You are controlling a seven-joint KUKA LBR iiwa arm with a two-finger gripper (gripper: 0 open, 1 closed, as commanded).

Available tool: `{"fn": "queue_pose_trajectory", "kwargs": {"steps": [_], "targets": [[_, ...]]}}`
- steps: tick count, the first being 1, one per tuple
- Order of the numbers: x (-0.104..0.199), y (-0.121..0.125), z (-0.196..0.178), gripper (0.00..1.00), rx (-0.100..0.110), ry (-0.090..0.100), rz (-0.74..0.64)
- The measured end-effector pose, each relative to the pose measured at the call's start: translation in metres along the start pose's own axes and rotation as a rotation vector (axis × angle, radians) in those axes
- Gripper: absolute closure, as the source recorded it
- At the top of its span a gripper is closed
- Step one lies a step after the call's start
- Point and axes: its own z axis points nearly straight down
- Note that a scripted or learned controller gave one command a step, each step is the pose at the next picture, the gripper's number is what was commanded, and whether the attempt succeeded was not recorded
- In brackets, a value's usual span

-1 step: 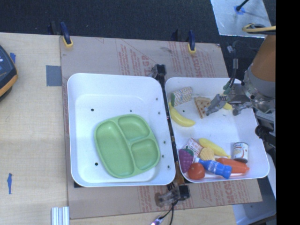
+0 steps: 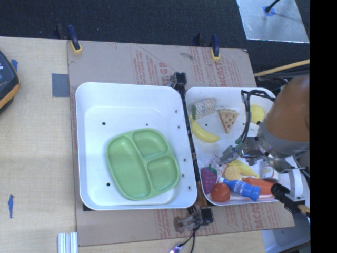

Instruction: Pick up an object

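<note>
Claw [image 2: 230, 154] low in right bin [image 2: 238, 93], fingers slightly spread, nothing between them, tips just above corn cob [image 2: 237, 169] (red cardboard lettering unreadable), banana [image 2: 203, 134] nearby

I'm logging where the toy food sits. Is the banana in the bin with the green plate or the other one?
The other one: the banana lies in the right bin; the green plate is in the left bin.

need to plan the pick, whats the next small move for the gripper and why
Probably a short descent straight down. The gripper sits low over the right bin, right beside the corn, with nothing seen between its fingers.
</note>
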Motion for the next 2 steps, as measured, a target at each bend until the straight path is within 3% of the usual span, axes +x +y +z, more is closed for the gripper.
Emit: {"fn": "queue_pose_trajectory", "kwargs": {"steps": [1,2], "targets": [[0.002,0.104,0.073,0.00,-0.001,-0.001,0.000],[-0.031,0.176,0.073,0.00,0.004,0.000,0.000]]}}
